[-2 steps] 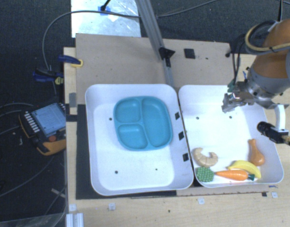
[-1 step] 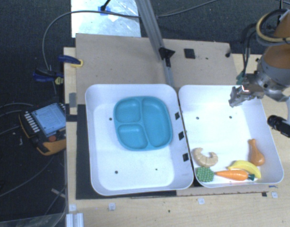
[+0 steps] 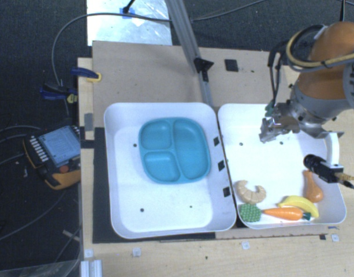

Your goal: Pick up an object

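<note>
My gripper [image 3: 269,133] hangs over the upper middle of the right bin [image 3: 246,117], nothing visible between its fingers. Along that bin's front edge lie a tan croissant [image 3: 251,191], a green broccoli piece [image 3: 250,213], an orange carrot [image 3: 283,213] and a yellow banana [image 3: 301,203]. A brown pear-shaped piece [image 3: 313,187] lies near the right wall. All of them sit well below and to the right of the gripper.
The left bin [image 3: 122,172] holds a blue three-compartment plate [image 3: 175,149]. A black part [image 3: 322,166] of the arm juts over the right bin near the brown piece. A slanted metal pole [image 3: 188,33] crosses the bench's back.
</note>
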{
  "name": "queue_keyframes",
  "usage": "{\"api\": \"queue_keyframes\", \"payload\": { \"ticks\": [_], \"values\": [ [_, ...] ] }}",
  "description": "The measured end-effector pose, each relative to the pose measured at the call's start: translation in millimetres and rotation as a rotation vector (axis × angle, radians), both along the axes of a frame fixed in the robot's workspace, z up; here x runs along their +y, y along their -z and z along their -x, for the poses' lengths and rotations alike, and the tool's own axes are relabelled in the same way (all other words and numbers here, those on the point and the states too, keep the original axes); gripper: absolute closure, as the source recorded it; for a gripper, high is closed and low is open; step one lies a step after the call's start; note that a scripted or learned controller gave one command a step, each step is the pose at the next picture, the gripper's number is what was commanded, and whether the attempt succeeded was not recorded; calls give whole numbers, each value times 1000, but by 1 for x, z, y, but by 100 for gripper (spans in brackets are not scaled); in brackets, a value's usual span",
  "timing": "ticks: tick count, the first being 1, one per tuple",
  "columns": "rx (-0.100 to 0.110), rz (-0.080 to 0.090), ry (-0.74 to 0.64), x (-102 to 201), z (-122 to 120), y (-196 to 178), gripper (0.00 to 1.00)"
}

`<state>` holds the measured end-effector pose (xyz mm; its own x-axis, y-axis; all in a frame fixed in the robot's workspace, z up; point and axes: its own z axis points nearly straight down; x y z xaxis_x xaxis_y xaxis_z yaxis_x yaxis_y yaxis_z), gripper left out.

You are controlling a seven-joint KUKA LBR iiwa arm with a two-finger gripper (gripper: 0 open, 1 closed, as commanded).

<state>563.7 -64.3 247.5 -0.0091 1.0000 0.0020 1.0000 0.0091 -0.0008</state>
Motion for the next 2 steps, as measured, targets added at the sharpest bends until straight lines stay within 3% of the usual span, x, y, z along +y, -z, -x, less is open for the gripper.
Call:
{"api": "queue_keyframes", "payload": {
  "ticks": [1,2],
  "values": [
    [1,0,0,47,23,13,100],
    [0,0,-1,96,31,24,100]
  ]
}}
